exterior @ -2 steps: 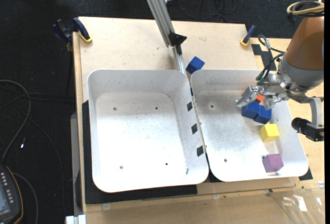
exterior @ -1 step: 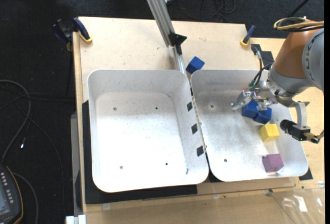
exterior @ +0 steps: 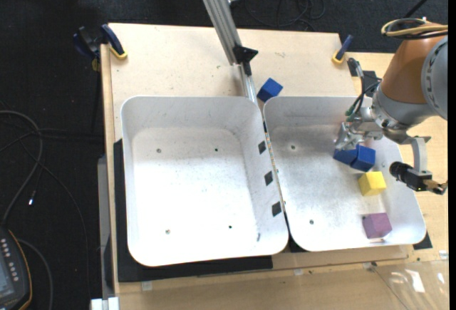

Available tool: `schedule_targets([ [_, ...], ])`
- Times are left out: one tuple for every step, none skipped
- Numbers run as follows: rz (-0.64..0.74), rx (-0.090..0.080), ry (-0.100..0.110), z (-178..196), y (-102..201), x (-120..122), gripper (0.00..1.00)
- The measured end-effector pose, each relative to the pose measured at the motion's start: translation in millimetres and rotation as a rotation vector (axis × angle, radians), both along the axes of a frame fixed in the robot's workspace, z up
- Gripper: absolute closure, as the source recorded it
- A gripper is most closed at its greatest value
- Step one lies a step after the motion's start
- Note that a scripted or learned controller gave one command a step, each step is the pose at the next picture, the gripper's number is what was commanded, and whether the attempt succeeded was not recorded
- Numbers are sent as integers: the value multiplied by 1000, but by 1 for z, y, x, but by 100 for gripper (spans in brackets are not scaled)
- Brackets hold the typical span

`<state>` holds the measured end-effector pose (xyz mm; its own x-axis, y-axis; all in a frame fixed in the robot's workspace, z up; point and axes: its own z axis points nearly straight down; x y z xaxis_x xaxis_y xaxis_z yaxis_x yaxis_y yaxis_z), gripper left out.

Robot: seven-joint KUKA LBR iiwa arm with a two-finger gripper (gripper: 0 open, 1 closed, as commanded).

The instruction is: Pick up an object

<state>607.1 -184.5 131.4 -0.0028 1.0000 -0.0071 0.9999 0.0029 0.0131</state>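
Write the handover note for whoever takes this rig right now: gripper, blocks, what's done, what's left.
Gripper: low in the right bin, directly over the blue blocks; its grip can't be judged from this view.
Blocks: the blue ones sit together on the bin floor, the yellow block just below them, the purple block near the front corner. Another blue block rests on the bench behind the bins.
Done: arm positioned at the blue blocks.
Left: confirm a grasp and lift; nothing looks raised yet.

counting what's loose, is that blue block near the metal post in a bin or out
Out. The blue block sits on the wooden bench behind the right bin, beside the post.
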Motion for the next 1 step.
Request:
schedule_targets([
  [-6, 8, 17, -38, -1, -57, 100],
])
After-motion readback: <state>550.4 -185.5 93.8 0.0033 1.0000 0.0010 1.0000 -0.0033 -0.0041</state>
